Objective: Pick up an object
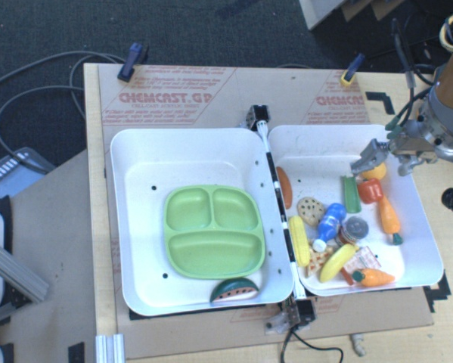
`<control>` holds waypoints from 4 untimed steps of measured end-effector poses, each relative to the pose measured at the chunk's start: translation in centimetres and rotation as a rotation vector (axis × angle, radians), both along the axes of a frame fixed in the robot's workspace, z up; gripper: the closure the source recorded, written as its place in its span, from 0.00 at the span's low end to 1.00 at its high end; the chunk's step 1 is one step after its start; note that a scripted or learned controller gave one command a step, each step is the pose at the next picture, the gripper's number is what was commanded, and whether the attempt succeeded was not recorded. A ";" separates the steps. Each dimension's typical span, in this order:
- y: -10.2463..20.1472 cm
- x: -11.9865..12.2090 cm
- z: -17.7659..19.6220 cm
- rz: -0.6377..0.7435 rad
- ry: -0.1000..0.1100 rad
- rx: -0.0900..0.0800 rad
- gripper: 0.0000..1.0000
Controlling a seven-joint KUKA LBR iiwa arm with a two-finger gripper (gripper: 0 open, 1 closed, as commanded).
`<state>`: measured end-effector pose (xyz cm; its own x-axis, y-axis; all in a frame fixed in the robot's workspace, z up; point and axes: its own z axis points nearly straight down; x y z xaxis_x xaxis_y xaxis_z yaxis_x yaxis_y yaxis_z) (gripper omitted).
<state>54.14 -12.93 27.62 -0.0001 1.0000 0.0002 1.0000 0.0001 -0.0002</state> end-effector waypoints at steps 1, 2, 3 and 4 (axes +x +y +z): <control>-3.1 6.1 -10.5 -0.001 0.001 0.000 0.00; -4.2 1.5 -19.2 -0.001 0.001 0.000 0.00; -5.4 8.0 -19.1 0.000 -0.002 -0.001 0.00; -5.0 4.8 -19.2 -0.001 0.001 0.001 0.00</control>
<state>58.93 -17.94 8.46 0.0005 1.0000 0.0007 1.0000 -0.0005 -0.0014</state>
